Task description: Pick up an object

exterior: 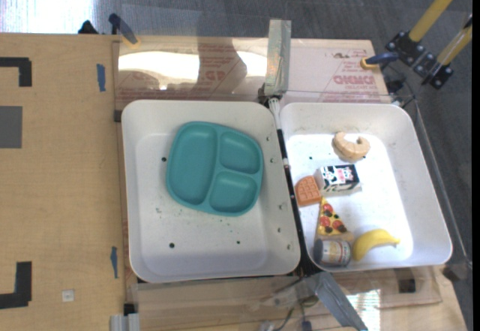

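1. Two white bins side by side on the table (52, 172): left bin (142, 194) well left of the milk carton (339, 178), right bin (420, 194) around it.
2. In the left bin, lying flat: a teal divided plate (214, 168), three compartments, nothing in them.
3. In the right bin, near the middle: the milk carton itself, on its side.
4. Just above the carton, toward the far wall: a tan bagel piece (351, 145), apart from it.
5. Just left of the carton, touching or nearly so: an orange waffle square (307, 191).
6. Below the carton: a pizza slice (330, 221), point toward the carton.
7. Further below, by the near wall: a small can (332, 252) on its side, with a banana (373, 242) just to its right.
8. Gripper: apart or together, cannot tell.
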`<state>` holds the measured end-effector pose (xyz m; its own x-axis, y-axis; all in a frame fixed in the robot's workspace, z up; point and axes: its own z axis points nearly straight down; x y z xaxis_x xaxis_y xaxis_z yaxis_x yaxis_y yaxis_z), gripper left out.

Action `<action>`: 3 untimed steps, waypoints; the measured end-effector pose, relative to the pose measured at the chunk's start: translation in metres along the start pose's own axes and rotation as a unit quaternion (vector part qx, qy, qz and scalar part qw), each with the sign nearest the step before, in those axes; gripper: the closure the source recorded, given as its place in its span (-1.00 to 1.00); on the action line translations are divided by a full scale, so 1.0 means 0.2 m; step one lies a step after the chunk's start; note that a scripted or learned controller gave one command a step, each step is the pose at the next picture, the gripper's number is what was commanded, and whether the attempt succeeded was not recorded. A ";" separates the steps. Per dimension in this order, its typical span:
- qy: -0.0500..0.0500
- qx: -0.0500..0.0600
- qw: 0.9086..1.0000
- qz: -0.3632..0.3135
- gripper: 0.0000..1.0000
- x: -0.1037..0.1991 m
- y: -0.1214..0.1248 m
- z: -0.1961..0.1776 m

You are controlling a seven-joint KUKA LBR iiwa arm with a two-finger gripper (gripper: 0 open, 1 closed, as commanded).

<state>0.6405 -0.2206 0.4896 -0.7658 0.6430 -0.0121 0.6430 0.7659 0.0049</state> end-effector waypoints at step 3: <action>0.002 0.004 0.873 0.487 1.00 -0.11 0.08 0.02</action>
<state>0.6672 -0.2229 0.4855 0.1449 0.9894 -0.0022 0.9894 -0.1449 0.0040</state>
